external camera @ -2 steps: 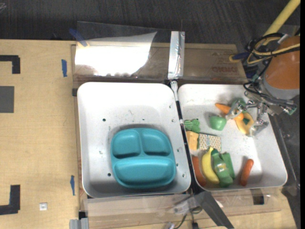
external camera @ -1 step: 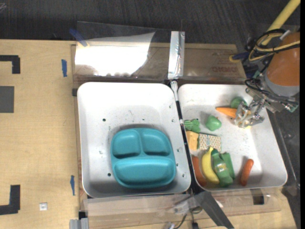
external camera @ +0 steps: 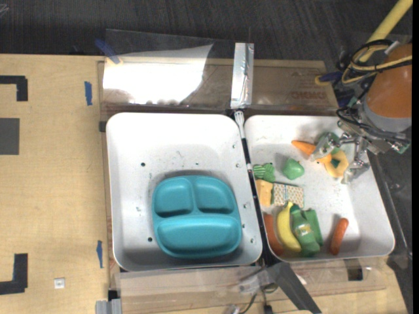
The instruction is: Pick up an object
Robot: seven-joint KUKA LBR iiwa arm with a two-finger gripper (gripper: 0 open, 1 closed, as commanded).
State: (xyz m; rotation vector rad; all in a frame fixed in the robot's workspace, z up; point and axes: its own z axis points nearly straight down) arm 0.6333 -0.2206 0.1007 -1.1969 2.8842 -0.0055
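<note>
Small yellow-and-orange toy piece [external camera: 336,163] lying in the right shallow white bin [external camera: 380,205], directly beside the two-finger gripper [external camera: 350,154] and touching or nearly touching it; whether the fingers are apart or together cannot be told. Left of the gripper: orange carrot-shaped toy [external camera: 302,147], round green toy [external camera: 294,169]. Farther left: teal compartmented plastic tray [external camera: 195,216] in the left bin [external camera: 124,175].

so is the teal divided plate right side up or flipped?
Right side up: the teal divided plate in the left bin shows its three hollow compartments facing up.
</note>
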